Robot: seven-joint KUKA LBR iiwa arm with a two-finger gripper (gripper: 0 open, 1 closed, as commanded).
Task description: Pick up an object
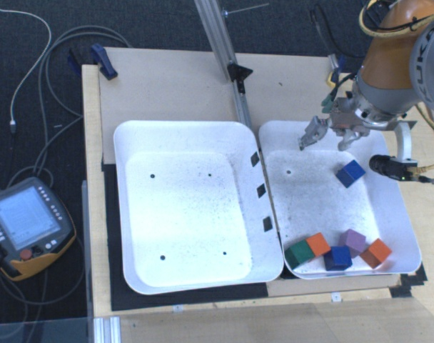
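Blue cube (350,173) lies alone on the floor of the right bin (303,206), just below and right of the gripper (330,140), apart from it. That gripper's fingers are spread open and grip nothing. Farther below it, along the bin's near wall, sit a green cube (299,252), orange cube (318,244), dark blue cube (337,258), purple cube (355,239) and another orange cube (377,252).

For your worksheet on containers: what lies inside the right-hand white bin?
Inside the right bin lie six blocks: a lone blue block near the gripper, and along the near wall a green, orange, blue, purple and orange block. The arm covers the bin's far right corner.
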